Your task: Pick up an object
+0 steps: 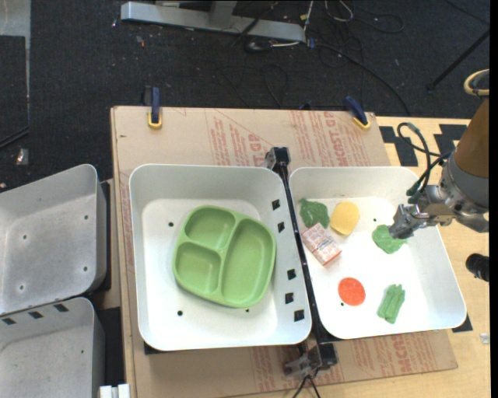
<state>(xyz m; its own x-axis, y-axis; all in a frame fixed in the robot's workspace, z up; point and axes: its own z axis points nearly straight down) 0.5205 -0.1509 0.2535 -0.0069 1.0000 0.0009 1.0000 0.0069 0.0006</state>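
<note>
Your gripper sits low over the green piece, right of the yellow lump. You cannot tell its state; nothing is lifted yet.

A: What sort of place is this?

B: A robotics lab, by the look of it. The tabletop is a plain board printed with red lettering, held down at its far edge by a yellow clamp and another clamp.

A: Anything else?

B: Two shallow white bins sit side by side with black clips along the divider. Loose black cables trail beside the grey and orange robot arm, and more run over the dark speckled floor. A metal frame lies at the top, and spare white trays are stacked on the left.
</note>
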